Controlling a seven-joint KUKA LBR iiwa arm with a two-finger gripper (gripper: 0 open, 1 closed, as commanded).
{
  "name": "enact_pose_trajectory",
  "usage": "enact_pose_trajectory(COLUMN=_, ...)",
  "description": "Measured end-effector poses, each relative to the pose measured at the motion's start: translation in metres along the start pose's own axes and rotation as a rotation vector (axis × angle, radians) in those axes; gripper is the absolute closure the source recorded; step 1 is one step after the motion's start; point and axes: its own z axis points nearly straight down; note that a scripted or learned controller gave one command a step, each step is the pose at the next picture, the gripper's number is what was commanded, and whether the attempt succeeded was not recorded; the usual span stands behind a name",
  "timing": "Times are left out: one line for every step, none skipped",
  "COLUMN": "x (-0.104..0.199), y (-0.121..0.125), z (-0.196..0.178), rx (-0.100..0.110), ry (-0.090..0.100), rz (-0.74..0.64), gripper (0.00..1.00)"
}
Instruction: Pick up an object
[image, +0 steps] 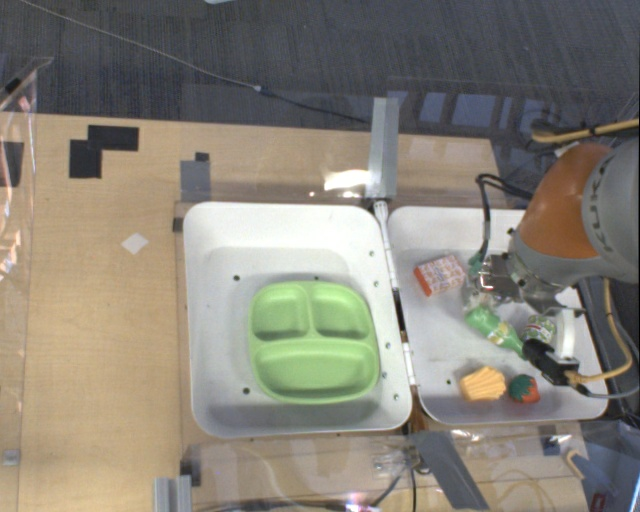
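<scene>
You're watching the hand (497, 296) hanging low in the right bin (440, 385).
It's sitting over a green bottle (492, 326); you can't tell its grip.

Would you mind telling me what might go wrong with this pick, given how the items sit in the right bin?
1. The green bottle lies on its side right beside the gripper, so a descent may nudge or roll it rather than catch it.
2. The patterned box sits close by and could get bumped.
3. The yellow corn and the strawberry lie near the right bin front wall, an awkward spot to reach.
</scene>
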Motion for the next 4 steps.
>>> enact_pose_trajectory(x=0.019, y=-0.049, z=0.023, rx=-0.007, ry=0.0, rz=-0.016, gripper=1.0)
enact_pose_trajectory(x=0.02, y=-0.072, z=0.003, rx=-0.002, ry=0.0, rz=-0.084, gripper=1.0)
enact_pose_trajectory(x=0.023, y=-0.04, z=0.024, rx=-0.015, ry=-0.001, rz=-0.187, gripper=1.0)
enact_pose_trajectory(x=0.024, y=-0.038, z=0.013, rx=-0.019, ry=0.0, rz=-0.188, gripper=1.0)
